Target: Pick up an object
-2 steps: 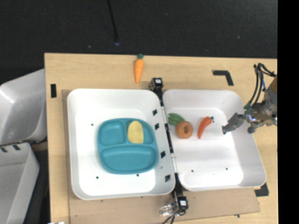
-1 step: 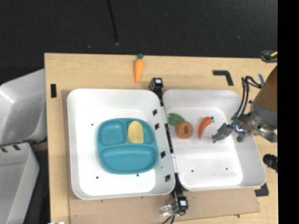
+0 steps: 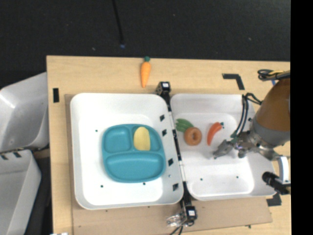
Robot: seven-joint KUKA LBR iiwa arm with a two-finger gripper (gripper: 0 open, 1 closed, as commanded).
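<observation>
Wooden bench point(image 3: 58, 180) carries two shallow white bins side by side. Left bin point(image 3: 83, 180) holds a blue divided tray point(image 3: 122, 168); a pale yellow item point(image 3: 142, 139) lies in the tray's far right compartment.

Right bin point(image 3: 220, 185) holds three small items in its far half: a green piece point(image 3: 183, 124) near the divider between the bins, a brown ring-shaped doughnut point(image 3: 192, 135) touching or just beside it on the right, and a red-orange pepper point(image 3: 214, 132) tilted, just right of the doughnut but apart from it.

An orange carrot point(image 3: 145, 72) lies on the bare bench beyond the left bin, outside both bins.

Arm enters from the right. Tool point(image 3: 226, 149) sits low over the right bin, nearer than the pepper and to its right. Tool state: cannot tell; nothing seen gripped in it. No item is lifted; all rest on the bin floor, tray or bench.
</observation>
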